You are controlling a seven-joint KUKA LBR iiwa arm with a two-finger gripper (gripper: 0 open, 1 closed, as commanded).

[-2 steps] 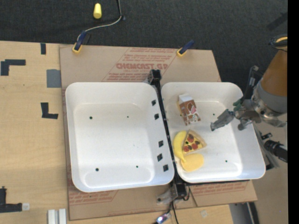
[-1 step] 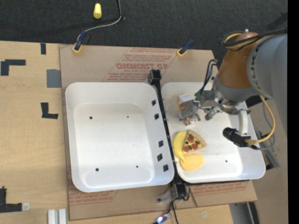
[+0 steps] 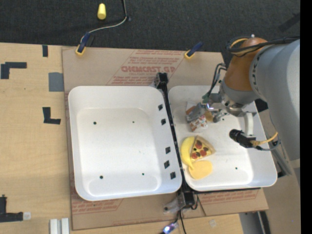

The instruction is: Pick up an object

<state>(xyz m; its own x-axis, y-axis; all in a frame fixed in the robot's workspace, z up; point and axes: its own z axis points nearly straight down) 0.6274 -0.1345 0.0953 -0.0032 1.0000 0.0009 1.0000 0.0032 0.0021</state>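
Pizza-slice toy (image 3: 201,148) lying on a yellow banana-like piece (image 3: 195,162) in the right bin (image 3: 253,177), near the divider. Claw (image 3: 202,112) down at a small grey-and-red object (image 3: 195,117) in that bin's upper part, likely reaching for it; grip state impossible to tell. Left bin (image 3: 117,145) alongside on a cardboard-covered worktop (image 3: 141,67).

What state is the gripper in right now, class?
Gripper: low in the right bin, at a small grey and red object; open or shut cannot be told.
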